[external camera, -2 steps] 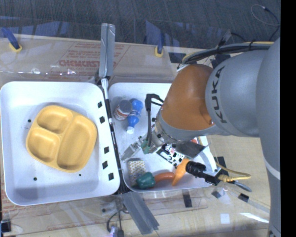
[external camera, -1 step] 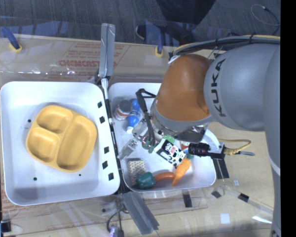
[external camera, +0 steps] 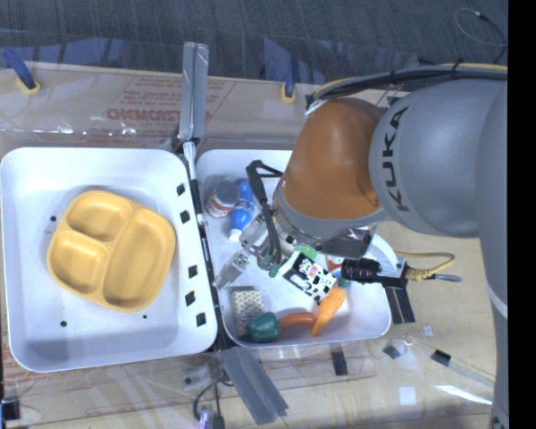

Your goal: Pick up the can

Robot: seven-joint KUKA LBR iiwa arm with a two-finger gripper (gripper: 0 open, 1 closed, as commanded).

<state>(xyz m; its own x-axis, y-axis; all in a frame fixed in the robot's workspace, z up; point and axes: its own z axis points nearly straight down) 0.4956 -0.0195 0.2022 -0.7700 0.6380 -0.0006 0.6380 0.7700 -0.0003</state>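
Can (external camera: 220,200): small, silvery top with a reddish-brown band on its side, seemingly upright, seen from above. Sits in the right bin's (external camera: 375,324) upper-left area, near the bin's left wall, touching or just beside a blue object (external camera: 243,206) on its right.

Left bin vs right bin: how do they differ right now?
The left bin holds one yellow divided tray; the right bin holds a clutter of small things, the can among them. The arm hangs over the right bin, not the left bin. Both are shallow and white.
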